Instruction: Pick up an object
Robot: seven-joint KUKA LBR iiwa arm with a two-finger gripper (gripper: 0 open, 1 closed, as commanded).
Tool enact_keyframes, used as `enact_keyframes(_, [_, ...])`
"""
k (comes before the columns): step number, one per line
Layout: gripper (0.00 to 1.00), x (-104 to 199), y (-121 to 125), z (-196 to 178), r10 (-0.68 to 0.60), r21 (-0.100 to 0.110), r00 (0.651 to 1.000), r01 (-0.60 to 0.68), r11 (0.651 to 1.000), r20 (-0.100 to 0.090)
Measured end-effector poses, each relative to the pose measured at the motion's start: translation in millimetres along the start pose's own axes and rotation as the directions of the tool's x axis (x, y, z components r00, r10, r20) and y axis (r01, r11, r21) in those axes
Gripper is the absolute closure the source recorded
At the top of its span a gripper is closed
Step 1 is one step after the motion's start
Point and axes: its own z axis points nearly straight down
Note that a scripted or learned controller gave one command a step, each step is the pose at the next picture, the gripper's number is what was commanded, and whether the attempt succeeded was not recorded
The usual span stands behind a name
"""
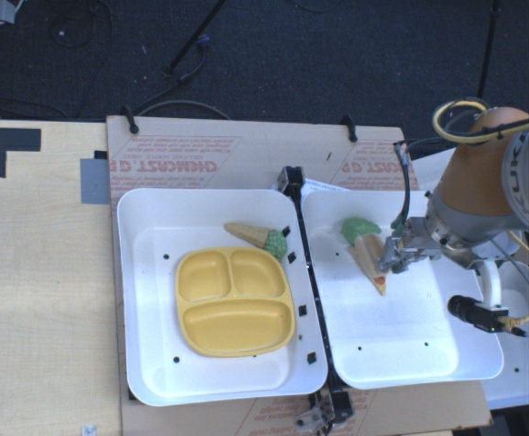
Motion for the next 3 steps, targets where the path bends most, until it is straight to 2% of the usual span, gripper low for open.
enact_keyframes(2, [1.00, -7.3, -5.6, -85.3, 0.000, 0.000, 1.000, 0.000, 1.000, 0.000])
enact_keyframes(3, [1.00, 39.0, 6.7, -89.5, -0.004, 0.004, 1.000, 0.004, 1.000, -0.002])
